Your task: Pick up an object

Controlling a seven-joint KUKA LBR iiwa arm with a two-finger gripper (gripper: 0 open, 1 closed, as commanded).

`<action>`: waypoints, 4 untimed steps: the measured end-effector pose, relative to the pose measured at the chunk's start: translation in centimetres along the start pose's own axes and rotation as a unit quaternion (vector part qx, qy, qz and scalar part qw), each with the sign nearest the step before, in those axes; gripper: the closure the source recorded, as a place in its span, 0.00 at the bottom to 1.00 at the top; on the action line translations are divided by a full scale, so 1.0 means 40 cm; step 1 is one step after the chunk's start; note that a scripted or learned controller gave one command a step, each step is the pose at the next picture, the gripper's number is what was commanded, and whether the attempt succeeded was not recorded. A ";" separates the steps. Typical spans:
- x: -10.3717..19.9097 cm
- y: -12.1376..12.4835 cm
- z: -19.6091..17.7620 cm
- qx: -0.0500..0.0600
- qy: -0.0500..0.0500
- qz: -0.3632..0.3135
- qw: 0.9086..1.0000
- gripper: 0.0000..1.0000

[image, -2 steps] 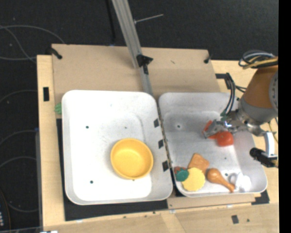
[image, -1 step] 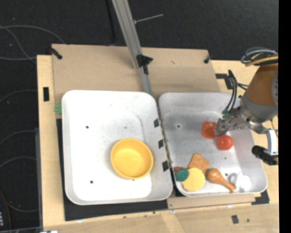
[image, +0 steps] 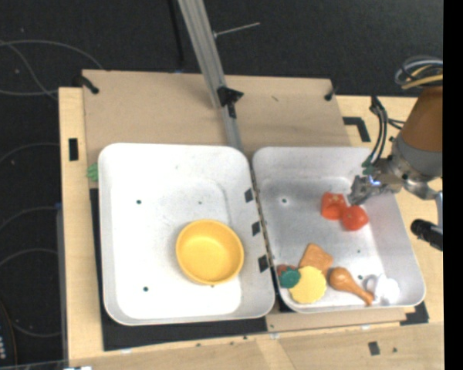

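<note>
Two white bins (image: 139,176) (image: 293,168) are counted on the counter (image: 177,106). One yellow bowl (image: 209,251) is seen in the left bin. In the right bin, two red pieces (image: 332,205) (image: 355,218) are counted toward 1 o'clock; toward 6 o'clock, one yellow disc (image: 308,285), one orange wedge (image: 316,256), one teal piece (image: 289,277) and one brown drumstick (image: 349,282).

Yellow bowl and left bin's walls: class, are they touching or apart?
Apart. The camera view shows the yellow bowl on the left bin's floor with white floor visible all round it.
</note>
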State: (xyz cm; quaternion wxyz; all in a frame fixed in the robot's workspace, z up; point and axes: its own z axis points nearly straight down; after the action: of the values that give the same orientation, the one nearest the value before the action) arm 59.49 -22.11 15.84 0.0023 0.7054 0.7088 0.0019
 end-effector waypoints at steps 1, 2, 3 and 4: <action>-0.005 0.003 -0.103 0.002 0.000 0.000 1.000 1.00; -0.015 0.012 -0.264 -0.001 -0.001 0.000 1.000 1.00; 0.101 0.018 -0.280 0.001 0.000 -0.001 1.000 1.00; 0.255 0.030 -0.278 0.002 0.001 -0.001 1.000 1.00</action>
State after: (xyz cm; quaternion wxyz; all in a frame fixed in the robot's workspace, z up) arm 60.58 -11.91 26.98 0.0000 0.7043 0.7099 0.0009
